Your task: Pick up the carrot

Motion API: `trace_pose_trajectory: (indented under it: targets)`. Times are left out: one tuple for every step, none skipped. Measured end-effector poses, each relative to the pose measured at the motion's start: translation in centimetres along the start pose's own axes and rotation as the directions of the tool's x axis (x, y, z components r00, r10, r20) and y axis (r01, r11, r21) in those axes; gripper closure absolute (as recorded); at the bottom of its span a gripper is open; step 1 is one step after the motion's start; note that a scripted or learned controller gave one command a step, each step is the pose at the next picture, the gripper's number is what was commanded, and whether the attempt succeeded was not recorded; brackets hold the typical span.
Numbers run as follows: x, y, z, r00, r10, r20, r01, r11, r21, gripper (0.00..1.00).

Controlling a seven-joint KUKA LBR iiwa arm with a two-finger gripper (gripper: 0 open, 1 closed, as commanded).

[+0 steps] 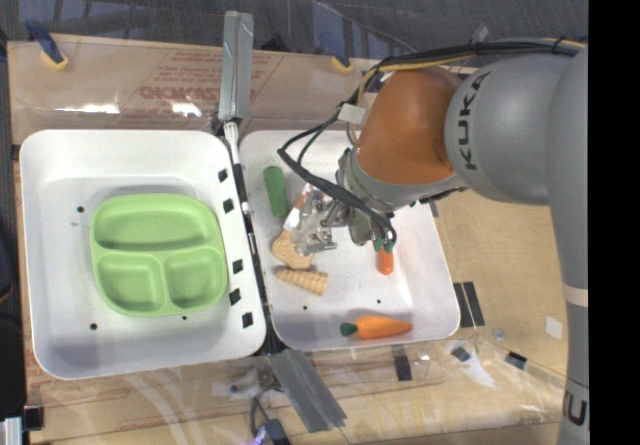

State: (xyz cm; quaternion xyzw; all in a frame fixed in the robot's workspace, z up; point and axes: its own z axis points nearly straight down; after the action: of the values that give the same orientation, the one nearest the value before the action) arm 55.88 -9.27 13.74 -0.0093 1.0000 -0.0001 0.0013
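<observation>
An orange carrot (378,328) with a green stub lies flat near the front edge of the right bin (430,273). A second, smaller carrot (384,260) stands just below the wrist, right of centre in that bin. My gripper (317,225) hangs low over the middle of the right bin, left of the small carrot and well behind the large one. It is directly above a tan cracker (289,251). The orange wrist band covers the bin's back part.
In the right bin there are also a green cucumber piece (273,190) at the back left and a waffle-like biscuit (304,280) in front of the cracker. The left bin (50,173) holds a green divided tray (157,253). A metal divider (236,63) runs between the bins.
</observation>
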Motion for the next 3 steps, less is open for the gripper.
trace_pose_trajectory:
  targets:
    - [-6.5,5.9,-8.3,1.000,-0.009,0.007,0.009,1.000,-0.001,1.00]
    - [-9.3,12.2,-5.4,0.996,-0.085,-0.001,0.085,0.996,-0.002,1.00]
    - [-10.1,11.6,-5.6,0.822,-0.570,0.004,0.570,0.822,0.002,1.00]
